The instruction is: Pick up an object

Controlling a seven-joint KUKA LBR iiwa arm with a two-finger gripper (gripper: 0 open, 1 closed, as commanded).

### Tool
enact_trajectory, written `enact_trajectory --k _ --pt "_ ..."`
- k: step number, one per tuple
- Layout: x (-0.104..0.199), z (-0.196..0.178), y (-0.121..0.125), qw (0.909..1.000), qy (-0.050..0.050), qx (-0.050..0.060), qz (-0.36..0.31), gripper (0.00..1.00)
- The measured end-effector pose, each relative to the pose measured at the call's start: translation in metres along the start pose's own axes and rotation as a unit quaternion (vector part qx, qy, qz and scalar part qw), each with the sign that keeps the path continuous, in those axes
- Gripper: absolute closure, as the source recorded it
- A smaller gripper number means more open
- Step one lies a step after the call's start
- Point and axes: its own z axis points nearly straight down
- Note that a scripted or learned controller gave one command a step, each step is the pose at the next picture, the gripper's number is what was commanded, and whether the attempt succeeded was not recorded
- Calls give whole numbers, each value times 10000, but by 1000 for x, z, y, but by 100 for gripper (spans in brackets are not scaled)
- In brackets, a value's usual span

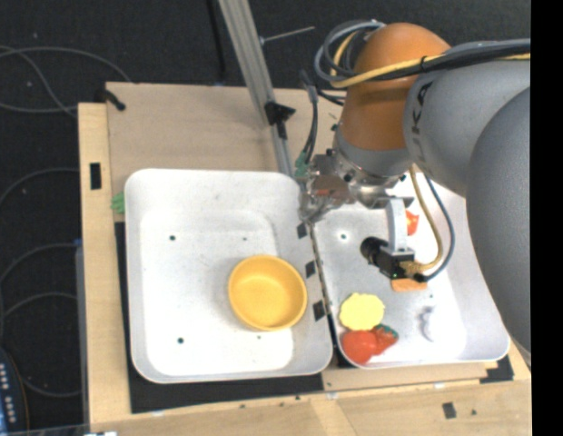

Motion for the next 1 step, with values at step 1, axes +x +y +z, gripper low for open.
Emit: enact_trajectory --k 1 --pt "48 -2 30 10000 0 -1 3 100"
